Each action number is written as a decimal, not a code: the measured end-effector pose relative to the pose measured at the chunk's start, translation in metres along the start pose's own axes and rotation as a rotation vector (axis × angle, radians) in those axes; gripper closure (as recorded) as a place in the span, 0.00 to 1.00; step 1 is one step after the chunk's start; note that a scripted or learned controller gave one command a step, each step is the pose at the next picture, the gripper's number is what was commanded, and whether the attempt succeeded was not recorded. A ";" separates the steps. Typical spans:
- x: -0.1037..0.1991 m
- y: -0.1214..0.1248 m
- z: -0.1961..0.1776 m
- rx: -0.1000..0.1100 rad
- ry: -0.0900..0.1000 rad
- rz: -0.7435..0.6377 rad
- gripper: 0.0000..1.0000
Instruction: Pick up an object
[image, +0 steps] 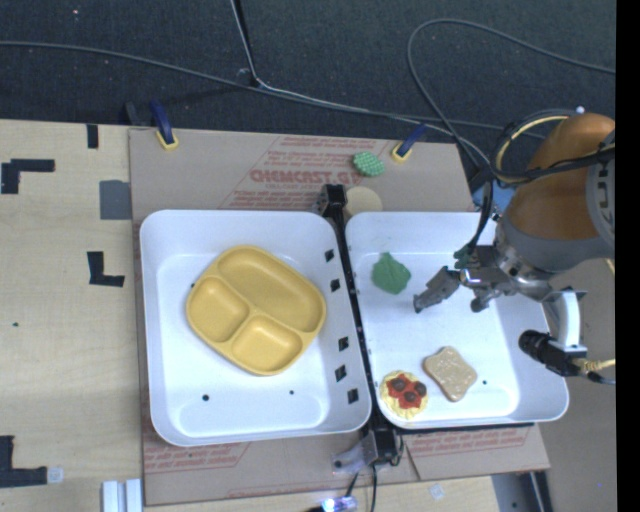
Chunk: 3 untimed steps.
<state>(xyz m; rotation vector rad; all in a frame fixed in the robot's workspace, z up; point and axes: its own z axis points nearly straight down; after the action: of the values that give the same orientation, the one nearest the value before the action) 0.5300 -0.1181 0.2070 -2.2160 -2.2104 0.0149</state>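
Two shallow, glossy white plastic bins are seen side by side on a cardboard sheet. In the left bin (170, 400) a matte yellow tray (256, 309) with three rounded compartments is laid at a slant. In the right bin (530, 400) a lumpy green toy (390, 273) is set near the divider, while a tan slice of toast (450, 373) and a small round pizza (404, 393) with red topping are placed just beside each other near the front wall. The dark metal gripper (456, 291) is held over the bin floor, right of the green toy and apart from it, its fingers (434, 294) spread with nothing between them.
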 end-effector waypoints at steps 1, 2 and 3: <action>0.000 0.003 -0.007 -0.013 -0.002 -0.004 0.00; 0.009 0.004 0.054 -0.008 -0.001 -0.004 0.00; 0.009 0.008 0.098 -0.009 -0.001 -0.004 0.00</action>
<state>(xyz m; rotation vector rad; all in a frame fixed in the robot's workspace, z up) 0.5362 -0.1086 0.1087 -2.2168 -2.2193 0.0066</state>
